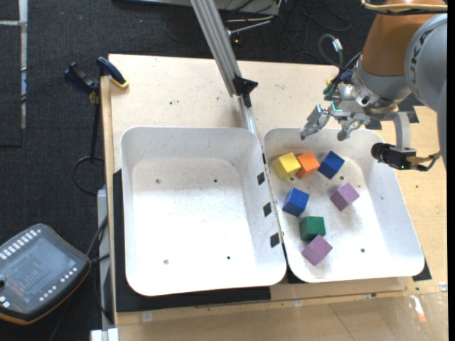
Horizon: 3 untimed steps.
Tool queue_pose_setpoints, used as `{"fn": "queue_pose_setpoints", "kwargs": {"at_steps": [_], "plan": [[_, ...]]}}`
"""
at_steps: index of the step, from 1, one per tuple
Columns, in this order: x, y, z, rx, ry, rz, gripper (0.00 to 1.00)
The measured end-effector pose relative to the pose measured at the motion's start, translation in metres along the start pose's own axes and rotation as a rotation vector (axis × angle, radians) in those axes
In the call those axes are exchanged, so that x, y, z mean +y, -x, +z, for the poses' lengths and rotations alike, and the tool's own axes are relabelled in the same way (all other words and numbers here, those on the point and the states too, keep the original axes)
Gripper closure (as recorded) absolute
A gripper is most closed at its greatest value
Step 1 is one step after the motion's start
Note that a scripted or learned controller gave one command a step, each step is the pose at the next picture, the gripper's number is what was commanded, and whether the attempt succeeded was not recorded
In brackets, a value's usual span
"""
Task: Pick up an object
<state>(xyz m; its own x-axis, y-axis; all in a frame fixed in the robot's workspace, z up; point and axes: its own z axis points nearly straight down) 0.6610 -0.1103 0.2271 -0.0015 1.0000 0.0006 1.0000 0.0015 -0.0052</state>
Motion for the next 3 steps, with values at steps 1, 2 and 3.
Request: {"fn": "queue_pose_setpoints", "kwargs": {"at_steps": [1,2,3], "plan": [[0.001,0.0,-0.003,-0.001,0.005,-0.002,0.0],[0.002,-0.01,0.048,0.0,0.0,-0.002,0.0],[-0.003,-0.006,0.103,0.001,0.009,0.004,0.0]]}}
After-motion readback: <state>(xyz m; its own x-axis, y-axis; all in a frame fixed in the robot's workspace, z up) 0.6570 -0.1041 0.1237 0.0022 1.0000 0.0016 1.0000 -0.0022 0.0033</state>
